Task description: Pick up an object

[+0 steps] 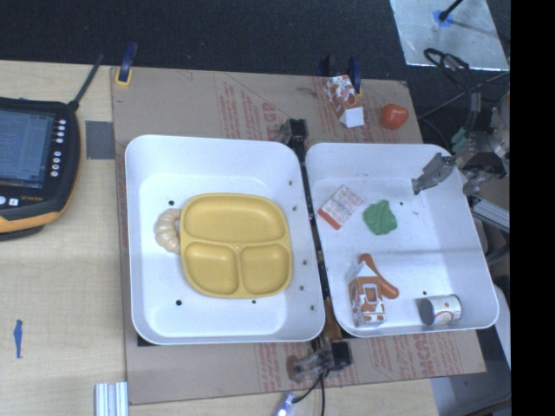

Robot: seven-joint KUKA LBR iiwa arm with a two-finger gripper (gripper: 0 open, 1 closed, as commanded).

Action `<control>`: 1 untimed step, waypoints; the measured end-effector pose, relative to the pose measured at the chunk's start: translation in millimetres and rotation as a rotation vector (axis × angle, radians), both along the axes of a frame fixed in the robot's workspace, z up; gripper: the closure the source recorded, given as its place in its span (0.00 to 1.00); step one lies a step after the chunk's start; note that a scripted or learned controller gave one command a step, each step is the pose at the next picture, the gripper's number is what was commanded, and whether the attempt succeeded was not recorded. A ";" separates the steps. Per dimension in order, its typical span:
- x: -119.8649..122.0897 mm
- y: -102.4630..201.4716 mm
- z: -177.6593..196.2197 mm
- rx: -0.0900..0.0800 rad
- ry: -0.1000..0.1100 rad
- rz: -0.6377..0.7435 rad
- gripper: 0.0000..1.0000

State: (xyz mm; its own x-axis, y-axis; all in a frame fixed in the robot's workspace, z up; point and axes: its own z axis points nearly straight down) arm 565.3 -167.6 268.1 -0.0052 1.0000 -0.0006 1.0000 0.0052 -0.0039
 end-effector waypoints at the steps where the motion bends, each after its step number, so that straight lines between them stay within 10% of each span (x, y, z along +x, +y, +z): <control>1: 35.7 21.7 -176.9 -0.001 0.001 0.001 0.00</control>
